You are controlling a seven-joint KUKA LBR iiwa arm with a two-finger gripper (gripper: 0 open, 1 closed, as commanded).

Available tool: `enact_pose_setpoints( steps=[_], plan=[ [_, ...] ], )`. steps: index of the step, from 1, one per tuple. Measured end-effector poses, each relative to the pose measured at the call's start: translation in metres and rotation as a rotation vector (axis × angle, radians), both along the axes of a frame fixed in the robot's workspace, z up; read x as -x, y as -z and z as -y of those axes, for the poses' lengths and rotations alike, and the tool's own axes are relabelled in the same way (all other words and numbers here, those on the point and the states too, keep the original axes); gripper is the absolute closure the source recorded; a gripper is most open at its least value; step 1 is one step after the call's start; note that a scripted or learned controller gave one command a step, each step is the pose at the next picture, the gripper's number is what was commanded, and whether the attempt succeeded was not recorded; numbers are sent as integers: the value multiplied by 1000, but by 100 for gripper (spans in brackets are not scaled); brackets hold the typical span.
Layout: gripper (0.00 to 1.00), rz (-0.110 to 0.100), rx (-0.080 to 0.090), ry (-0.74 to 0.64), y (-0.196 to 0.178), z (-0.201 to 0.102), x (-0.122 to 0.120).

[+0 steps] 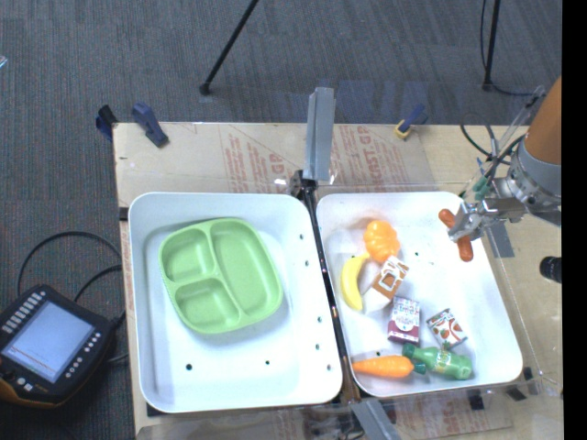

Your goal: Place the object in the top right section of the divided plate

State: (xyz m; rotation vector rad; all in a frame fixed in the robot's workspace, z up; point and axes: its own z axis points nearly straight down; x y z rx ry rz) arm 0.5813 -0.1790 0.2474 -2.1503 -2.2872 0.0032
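A green divided plate (pixel 221 274) lies in the left white bin (pixel 156 374), with two small sections on its left and one long section on its right. My gripper (pixel 469 224) hangs over the right bin's (pixel 477 291) upper right corner. It sits directly over the middle of a red sausage-shaped toy (pixel 456 234), which sticks out on both sides of it. The gripper's body hides whether it touches the sausage.
The right bin also holds an orange fruit (pixel 381 239), a banana (pixel 352 282), small cartons (pixel 404 319), a carrot (pixel 383 367) and a green bottle (pixel 440 362). A metal post (pixel 320 136) stands behind the bins. A pendant (pixel 46 342) lies at the far left.
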Motion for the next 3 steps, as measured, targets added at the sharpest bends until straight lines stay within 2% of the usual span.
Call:
enact_pose_setpoints(
  steps=[1,2,3],
  plan=[
    [100,1,1,546,-147,32,-64],
    [100,-1,2,758,-188,15,-48],
    [100,-5,3,949,-78,-74,15]
  ],
)
